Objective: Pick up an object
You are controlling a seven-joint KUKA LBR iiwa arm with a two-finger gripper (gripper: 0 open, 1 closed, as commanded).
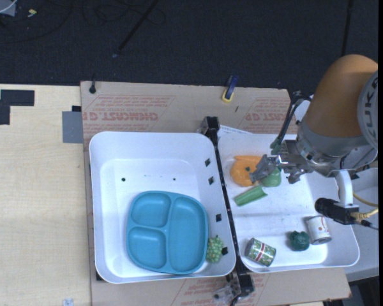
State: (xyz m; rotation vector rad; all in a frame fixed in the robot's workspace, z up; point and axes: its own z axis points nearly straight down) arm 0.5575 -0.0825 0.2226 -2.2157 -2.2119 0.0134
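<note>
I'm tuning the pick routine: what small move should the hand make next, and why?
Probably a short descent straight down. The hand sits over the right bin, right at the orange object and green piece; no object is visibly held yet.

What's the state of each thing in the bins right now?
Blue plate: flat in left bin, right way up.
Grapes: left bin, against the plate's right edge.
Orange toy: right bin, by the gripper.
Green stick: lying flat, right bin.
Striped can: on its side.
Silver can: on its side.
Dark green lump: between the cans.
Gripper: low over the orange toy.
</note>
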